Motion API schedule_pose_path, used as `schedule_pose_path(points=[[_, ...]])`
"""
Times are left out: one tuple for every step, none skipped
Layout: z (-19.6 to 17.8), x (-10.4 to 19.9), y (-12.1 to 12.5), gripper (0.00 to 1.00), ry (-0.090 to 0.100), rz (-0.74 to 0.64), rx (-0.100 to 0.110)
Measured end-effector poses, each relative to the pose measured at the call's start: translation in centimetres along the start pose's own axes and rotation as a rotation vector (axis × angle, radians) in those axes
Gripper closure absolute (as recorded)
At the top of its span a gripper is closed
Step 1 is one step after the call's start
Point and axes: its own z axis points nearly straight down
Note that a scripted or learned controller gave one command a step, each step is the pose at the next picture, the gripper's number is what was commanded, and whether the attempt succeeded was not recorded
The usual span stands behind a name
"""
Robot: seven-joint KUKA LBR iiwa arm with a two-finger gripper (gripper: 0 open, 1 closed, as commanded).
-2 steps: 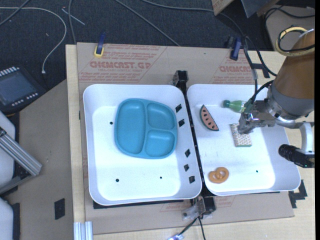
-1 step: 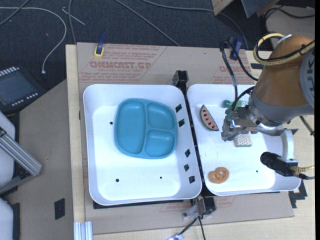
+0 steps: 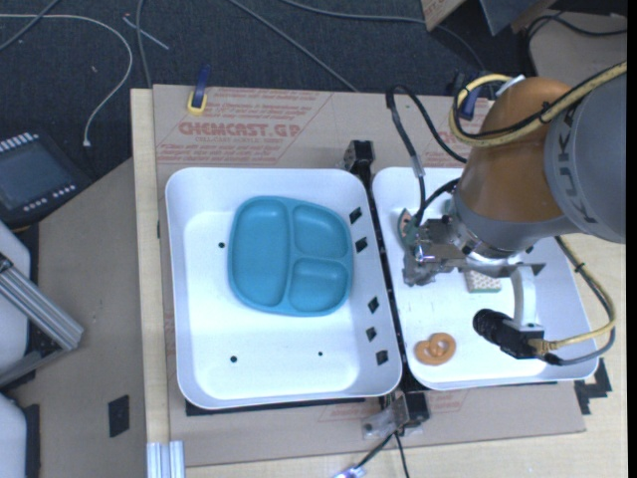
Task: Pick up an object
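A small orange-brown thing shaped like a pretzel (image 3: 435, 348) lies flat in the right bin (image 3: 478, 372). It is near the front edge of that bin, on the side closest to the wall between the two bins. Nothing is touching it.

A little behind it and to the right lies a small pale speckled thing (image 3: 485, 283). Part of it is hidden under the robot, so I cannot tell what it is.

The gripper (image 3: 426, 259) hangs over the right bin, behind the pretzel shape and close to the wall between the bins. It is apart from the pretzel shape. The gripper is seen from above and looks like a clump of shiny metal, so I cannot tell if it is wide or narrow, or if it holds anything. The big arm (image 3: 528, 167), orange on top and grey at the side, comes in from the right and covers much of the right bin.

The left bin (image 3: 199, 267) holds a blue plate (image 3: 292, 255) with three parts. The plate lies flat near the middle of that bin, a bit toward the back.

Both bins sit side by side on the tabletop (image 3: 149, 267). Behind the bins, red letters (image 3: 239, 127) are printed on the tabletop. A small blue and yellow thing (image 3: 200, 93) sits at the back edge. Thin cables (image 3: 100, 28) lie on the dark floor beyond.
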Motion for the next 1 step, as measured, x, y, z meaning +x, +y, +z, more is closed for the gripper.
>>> schedule_pose_path(points=[[-0.36, 5.75, -1.38, 1.0, 0.0, -0.001, 0.0]])
